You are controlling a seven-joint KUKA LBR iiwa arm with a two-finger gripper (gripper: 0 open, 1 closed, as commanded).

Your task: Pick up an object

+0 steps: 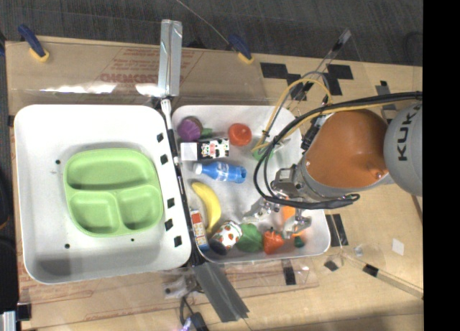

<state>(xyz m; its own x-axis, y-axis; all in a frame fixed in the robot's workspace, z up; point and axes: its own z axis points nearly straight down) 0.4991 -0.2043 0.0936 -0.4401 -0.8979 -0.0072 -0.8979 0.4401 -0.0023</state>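
My gripper (282, 220) hangs low over the near right corner of the right bin (302, 118), under the orange wrist band. Its tips stand just above an orange toy (274, 241) and a small orange piece (288, 213); I cannot tell whether anything is between them. To the left lie a green toy (249, 237), a red-and-white ball (226, 236), a yellow banana (209, 204), a blue bottle (223, 172), a black-and-white carton (207, 149), a purple object (190, 128) and a red-orange fruit (240, 134).
The left bin (29, 179) holds a green divided tray (113, 191). A metal divider post (170, 57) stands at the back between the bins. Cables (287, 107) loop from the wrist over the right bin's back right part.
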